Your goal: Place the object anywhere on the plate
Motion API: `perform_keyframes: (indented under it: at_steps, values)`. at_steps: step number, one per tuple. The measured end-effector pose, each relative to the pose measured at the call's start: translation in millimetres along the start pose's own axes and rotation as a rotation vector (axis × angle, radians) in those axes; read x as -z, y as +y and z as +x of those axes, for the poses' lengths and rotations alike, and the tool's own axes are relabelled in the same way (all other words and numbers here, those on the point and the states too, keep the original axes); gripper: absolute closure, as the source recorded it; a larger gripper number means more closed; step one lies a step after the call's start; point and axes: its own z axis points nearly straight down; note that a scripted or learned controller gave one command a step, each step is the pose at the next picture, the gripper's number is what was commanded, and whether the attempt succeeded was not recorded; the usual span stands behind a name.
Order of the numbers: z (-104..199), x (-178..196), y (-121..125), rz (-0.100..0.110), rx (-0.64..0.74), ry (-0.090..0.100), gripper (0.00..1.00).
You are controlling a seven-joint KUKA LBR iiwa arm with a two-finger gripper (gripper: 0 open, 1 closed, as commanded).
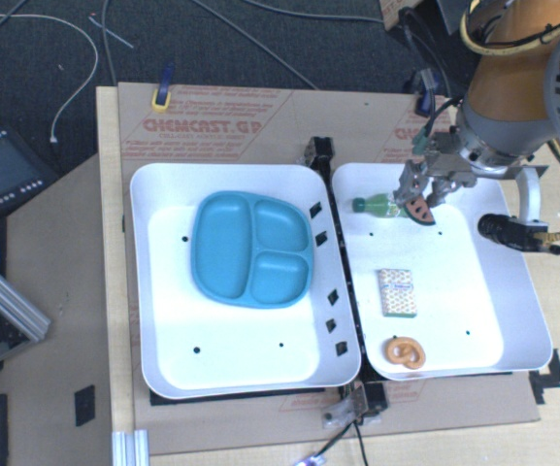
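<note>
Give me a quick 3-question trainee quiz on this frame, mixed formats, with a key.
1. True or false: the blue plate lies in the left bin.
2. Multiple choice: which item in the right bin lies nearest the camera view's bottom edge? A) green bottle B) pretzel C) patterned packet
3. Fill in: the claw is over the ____ end of the right bin, beside the green bottle.

Key: 1 true; 2 B; 3 far
</note>
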Motion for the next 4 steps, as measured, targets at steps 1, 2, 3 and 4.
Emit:
perform_keyframes:
  at_steps: [1,2,3,4]
  values:
    - [61,4,-15,-0.001,0.001,0.001,1.0]
    - [120,7,-30,-0.001,0.001,0.0,1.0]
    - [175,-10,-39,0.001,0.001,-0.001,1.0]
    - [221,-16,-59,0.001,0.0,-0.001,1.0]
